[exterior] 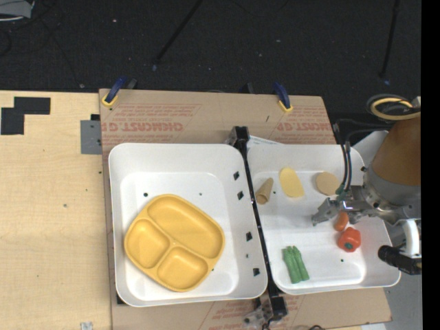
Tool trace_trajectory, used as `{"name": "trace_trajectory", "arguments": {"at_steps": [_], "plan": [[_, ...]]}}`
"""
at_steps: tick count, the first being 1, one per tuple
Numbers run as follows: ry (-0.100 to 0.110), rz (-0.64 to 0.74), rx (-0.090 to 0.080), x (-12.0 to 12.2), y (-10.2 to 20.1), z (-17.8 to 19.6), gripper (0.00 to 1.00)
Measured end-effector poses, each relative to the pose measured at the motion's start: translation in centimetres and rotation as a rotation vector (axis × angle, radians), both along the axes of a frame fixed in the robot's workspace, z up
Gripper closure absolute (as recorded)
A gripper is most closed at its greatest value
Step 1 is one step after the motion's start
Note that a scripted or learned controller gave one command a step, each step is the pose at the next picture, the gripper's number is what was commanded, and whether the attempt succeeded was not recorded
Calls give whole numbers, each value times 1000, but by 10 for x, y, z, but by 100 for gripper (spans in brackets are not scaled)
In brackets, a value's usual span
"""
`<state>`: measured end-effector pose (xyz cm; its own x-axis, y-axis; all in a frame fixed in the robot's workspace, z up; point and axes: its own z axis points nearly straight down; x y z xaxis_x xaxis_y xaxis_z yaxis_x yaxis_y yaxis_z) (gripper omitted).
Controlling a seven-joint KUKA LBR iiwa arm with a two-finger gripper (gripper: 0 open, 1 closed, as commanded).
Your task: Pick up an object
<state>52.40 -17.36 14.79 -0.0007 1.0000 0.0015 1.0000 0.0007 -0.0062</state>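
In the right bin [323, 277] lie a tan cone-shaped piece [265, 190], a pale yellow piece [291, 183], a tan round piece [327, 182], a small orange piece [342, 221], a red pepper-like piece [350, 240] and a green bundle [295, 264]. My gripper [337, 210] is low over the right side of this bin. It sits directly above the small orange piece, just below the tan round piece. The wrist hides part of the orange piece.
The left bin [137, 163] holds a yellow three-compartment plate [174, 241]. A black divider [251, 212] runs between the bins. Cardboard [206, 119] lies under both bins, held by blue and yellow clamps [282, 96]. The arm's orange band [402, 150] stands at the right.
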Motion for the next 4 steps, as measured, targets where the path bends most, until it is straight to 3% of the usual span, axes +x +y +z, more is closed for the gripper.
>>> {"name": "trace_trajectory", "arguments": {"at_steps": [1, 2, 4], "plan": [[-2, 0, 0, -6, 5, -45, 0], [-5, -2, -1, -5, 4, -33, 100], [-11, 0, -2, 8, 15, 76, 100]]}}
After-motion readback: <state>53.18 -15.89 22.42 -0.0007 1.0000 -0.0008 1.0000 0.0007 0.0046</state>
